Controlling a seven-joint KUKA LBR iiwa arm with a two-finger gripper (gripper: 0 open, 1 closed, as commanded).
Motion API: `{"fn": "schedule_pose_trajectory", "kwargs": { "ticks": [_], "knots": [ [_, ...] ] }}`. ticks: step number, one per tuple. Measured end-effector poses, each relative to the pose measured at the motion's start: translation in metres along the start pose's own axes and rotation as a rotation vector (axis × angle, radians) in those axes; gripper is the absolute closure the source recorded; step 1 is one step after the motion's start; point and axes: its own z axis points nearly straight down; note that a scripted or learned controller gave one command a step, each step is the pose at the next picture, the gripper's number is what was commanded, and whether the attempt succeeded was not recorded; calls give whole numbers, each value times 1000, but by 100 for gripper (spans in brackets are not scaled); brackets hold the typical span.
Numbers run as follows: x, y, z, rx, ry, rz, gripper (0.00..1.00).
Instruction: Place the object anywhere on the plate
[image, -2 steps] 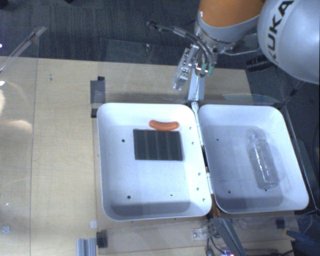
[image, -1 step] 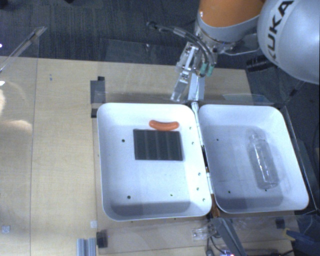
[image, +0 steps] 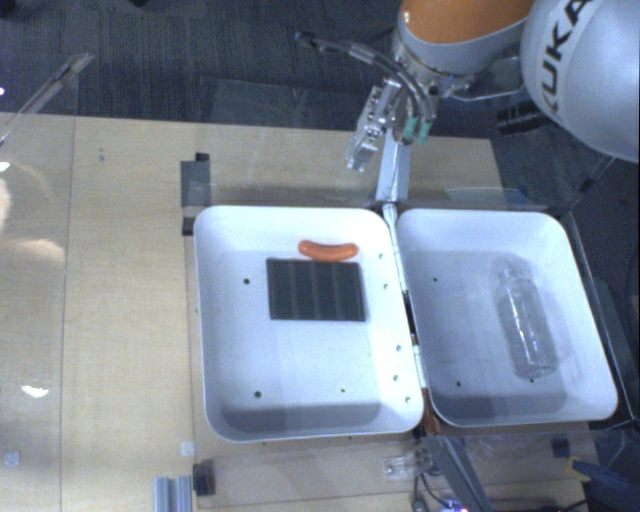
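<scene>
Near edge of the pale wooden worktop (image: 100, 350): 2 shallow white bins side by side, touching along their inner walls.

Right white bin (image: 590, 400) holds 1 clear plastic bottle (image: 524, 318), lying on its side, lengthwise front to back.

Left white bin (image: 215, 400) holds the dark grey square ribbed plate (image: 315, 290), flat, a little behind the bin's centre. Just behind the plate's far edge lies the small orange sausage-shaped object (image: 328, 250), crosswise, very close to the plate or touching its edge; I can't tell which. It is not on the plate.

Farthest back: the metal two-finger gripper (image: 385, 125) hangs raised above the far worktop, behind the seam between the bins. I see nothing between its fingers; how far apart they stand I cannot tell at this angle.

My read: pick step not yet begun. Next move calls for travel forward and left over the orange piece, a descent, a grasp across its narrow width, then a short carry forward onto the plate.
</scene>
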Motion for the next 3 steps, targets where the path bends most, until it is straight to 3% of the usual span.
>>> {"fn": "schedule_pose_trajectory", "kwargs": {
  "ticks": [1, 2, 3],
  "knots": [
    [-6, -10, -2, 5, 10, -89, 100],
    [-24, -30, -2, 5, 9, -88, 100],
    [-35, -69, -1, 6, 11, -152, 100]
  ]
}}
